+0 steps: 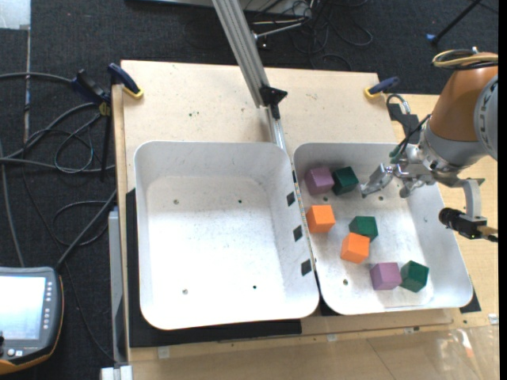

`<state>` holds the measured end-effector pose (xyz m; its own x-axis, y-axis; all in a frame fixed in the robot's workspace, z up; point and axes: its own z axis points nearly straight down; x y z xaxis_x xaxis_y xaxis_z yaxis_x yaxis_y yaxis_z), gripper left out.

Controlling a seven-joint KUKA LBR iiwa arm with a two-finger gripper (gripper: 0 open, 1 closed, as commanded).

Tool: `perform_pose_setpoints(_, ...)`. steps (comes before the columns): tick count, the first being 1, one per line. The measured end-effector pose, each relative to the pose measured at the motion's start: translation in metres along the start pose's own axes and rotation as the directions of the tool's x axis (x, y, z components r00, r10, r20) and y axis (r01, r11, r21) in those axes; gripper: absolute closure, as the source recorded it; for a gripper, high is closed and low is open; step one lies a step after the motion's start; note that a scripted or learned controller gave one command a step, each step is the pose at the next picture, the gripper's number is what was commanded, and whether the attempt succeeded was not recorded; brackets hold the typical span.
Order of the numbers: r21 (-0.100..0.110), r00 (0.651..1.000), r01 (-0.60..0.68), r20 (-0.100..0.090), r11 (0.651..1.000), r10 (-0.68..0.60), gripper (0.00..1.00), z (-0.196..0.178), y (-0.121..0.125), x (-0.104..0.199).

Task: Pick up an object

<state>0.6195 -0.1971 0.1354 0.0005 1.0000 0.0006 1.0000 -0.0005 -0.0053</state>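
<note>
Several small blocks lie in the right bin (pixel 444 212). A purple block (pixel 319 180) and a dark green block (pixel 344 180) touch each other at the back. An orange block (pixel 321 218) sits near the divider. A green block (pixel 364 227) and an orange block (pixel 356 248) are in the middle. A purple block (pixel 385 275) and a green block (pixel 414 275) rest at the front. My gripper (pixel 390 188) hovers over the back of the right bin, just right of the dark green block. It is open, its fingers splayed, with nothing between them.
The left bin (pixel 158 212) stands beside the right one, with a raised divider edge (pixel 297 212) between them. A slanted metal pole (pixel 242 38) rises from behind the bins. Clamps (pixel 382 88) sit at the bench's back corners.
</note>
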Motion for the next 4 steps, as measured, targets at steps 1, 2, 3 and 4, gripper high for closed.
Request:
perform_pose_setpoints(1, -0.001, 1.0, 0.0, 0.0, 1.0, 0.0, 0.0, 0.043, -0.001, 0.001)
perform_pose_setpoints(2, -0.008, 1.0, 0.001, 0.002, 1.0, -0.001, 1.0, 0.03, 0.001, 0.0)
perform_pose_setpoints(3, -0.012, 1.0, 0.002, 0.003, 1.0, -0.002, 1.0, -0.014, 0.005, -0.002)
perform_pose_setpoints(4, -0.012, 1.0, 0.003, 0.003, 1.0, -0.003, 1.0, -0.058, 0.006, 0.002)
